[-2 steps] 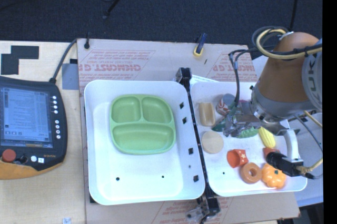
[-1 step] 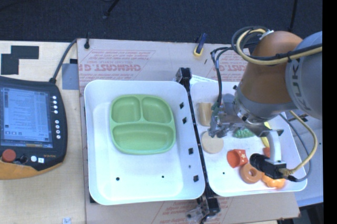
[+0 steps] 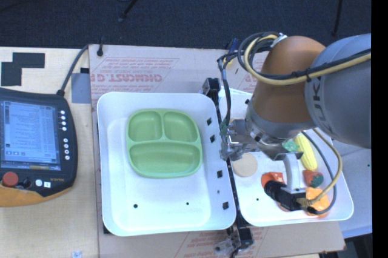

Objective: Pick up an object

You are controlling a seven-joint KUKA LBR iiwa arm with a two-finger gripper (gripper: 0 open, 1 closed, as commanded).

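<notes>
Now, arm: I see the arm [image 3: 291, 81] reaching in from the right, its orange band hanging over the right bin [image 3: 257, 209].
Gripper: the gripper [image 3: 235, 146] sits low by that bin's left wall; from up here I cannot tell whether it is apart or together, and I see nothing held in it.
Pick candidates: all in the right bin. One beige disc [image 3: 245, 166] lies just beside the gripper, one yellow corn cob [image 3: 309, 152] lies further right, and two orange pieces lie near the front, one reddish [image 3: 273, 178], one at the right [image 3: 315, 193].
In the way: the arm covers the back half of the right bin and part of the corn cob.
Left bin: the left bin [image 3: 121, 214] holds one green plate [image 3: 163, 145] with three compartments, lying flat.
Around: one control pendant [image 3: 33, 142] at the far left, one cardboard sheet [image 3: 133, 72] under both bins.
Count: two bins, one plate, four loose items.
</notes>
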